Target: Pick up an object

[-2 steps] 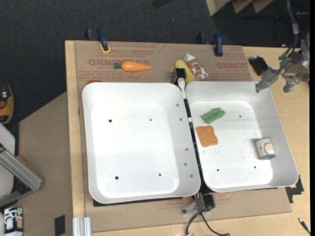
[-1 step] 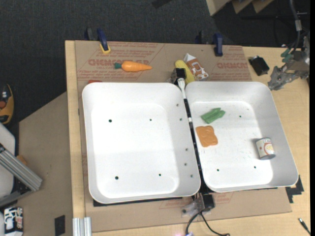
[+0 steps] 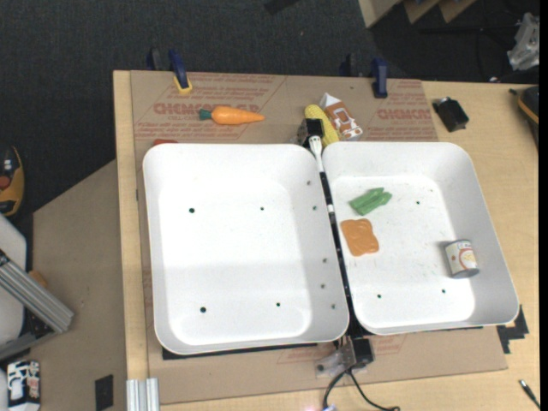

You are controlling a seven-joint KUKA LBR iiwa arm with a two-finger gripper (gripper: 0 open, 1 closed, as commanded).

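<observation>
My arm comes in from the right side of the frame, and whether my pincer is released or clenched I cannot tell from here. The things I may pick all lie in the right bin, and I count three of them. One is a green piece in the upper middle of this bin, with its long axis going from lower left to upper right. One is an orange piece just below it, close to the seam between the bins and standing more or less up-down in the frame. One is a small can near the right wall. I judge the can the nearest to my side of approach, while the green and orange pieces are further toward the centre of the frame. There are two bins; the left bin fills the left half of the board. Behind the bins, at the upper edge, I count one carrot, one small carton and two blue clamps.
</observation>
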